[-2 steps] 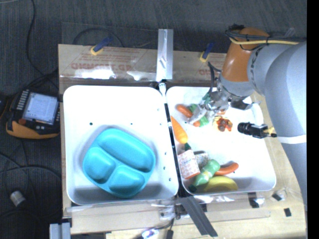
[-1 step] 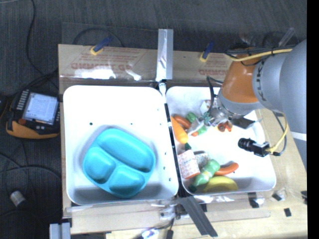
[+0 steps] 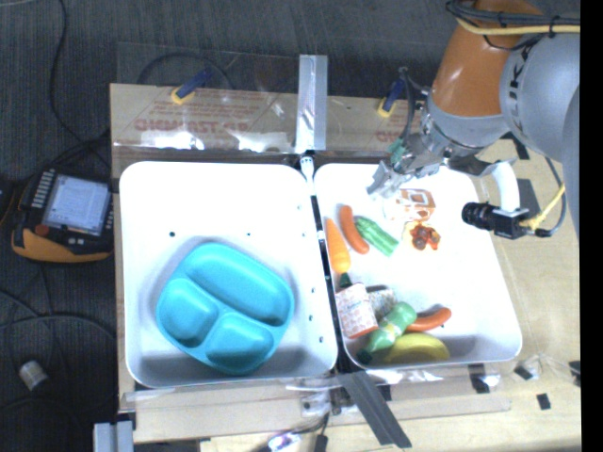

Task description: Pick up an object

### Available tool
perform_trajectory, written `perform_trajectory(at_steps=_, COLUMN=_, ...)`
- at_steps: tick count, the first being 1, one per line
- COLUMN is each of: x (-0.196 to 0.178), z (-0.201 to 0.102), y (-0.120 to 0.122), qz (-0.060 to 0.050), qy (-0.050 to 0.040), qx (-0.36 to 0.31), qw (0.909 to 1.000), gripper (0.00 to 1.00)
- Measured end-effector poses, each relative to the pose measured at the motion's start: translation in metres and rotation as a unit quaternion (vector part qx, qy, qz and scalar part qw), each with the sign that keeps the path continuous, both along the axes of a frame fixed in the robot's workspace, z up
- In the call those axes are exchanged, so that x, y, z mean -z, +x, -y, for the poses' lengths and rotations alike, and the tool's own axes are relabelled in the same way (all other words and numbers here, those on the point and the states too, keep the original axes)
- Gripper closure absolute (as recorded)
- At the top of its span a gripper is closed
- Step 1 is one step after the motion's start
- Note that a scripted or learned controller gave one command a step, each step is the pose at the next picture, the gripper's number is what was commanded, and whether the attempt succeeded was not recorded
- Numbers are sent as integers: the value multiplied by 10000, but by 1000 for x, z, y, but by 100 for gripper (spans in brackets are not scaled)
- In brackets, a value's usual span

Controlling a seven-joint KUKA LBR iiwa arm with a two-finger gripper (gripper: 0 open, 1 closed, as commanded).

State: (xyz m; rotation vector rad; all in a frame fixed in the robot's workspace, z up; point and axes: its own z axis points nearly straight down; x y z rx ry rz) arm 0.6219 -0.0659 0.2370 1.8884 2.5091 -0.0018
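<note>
One fixed camera looks down aslant on both bins from above

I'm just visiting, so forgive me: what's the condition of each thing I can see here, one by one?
blue divided tray: lying in the left bin, nothing in it.
right bin: holding toy food.
carrot: lying flat by the divider.
green vegetable: lying flat.
small can: lying in the food pile.
gripper: hovering at the right bin's top edge.

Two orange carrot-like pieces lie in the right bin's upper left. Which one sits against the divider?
The brighter orange carrot, green-tipped, pressed along the divider. The redder one lies further right, beside the green pepper.
</note>
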Motion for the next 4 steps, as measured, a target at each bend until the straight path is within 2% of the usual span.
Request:
perform_trajectory(at_steps=1, x=0, z=0, y=0, qz=-2, qy=0, qx=1, qw=10000, gripper=0)
perform_trajectory(at_steps=2, x=54, z=-4, y=-26, qz=-13, qy=-1, qx=17, qw=10000, gripper=0)
perform_trajectory(at_steps=3, x=147, z=58, y=-10, qz=54, qy=-6, qx=455, qw=9989, gripper=0)
perform_trajectory(at_steps=4, x=131, z=59, y=-6, qz=120, qy=-6, qx=457, qw=9989, gripper=100)
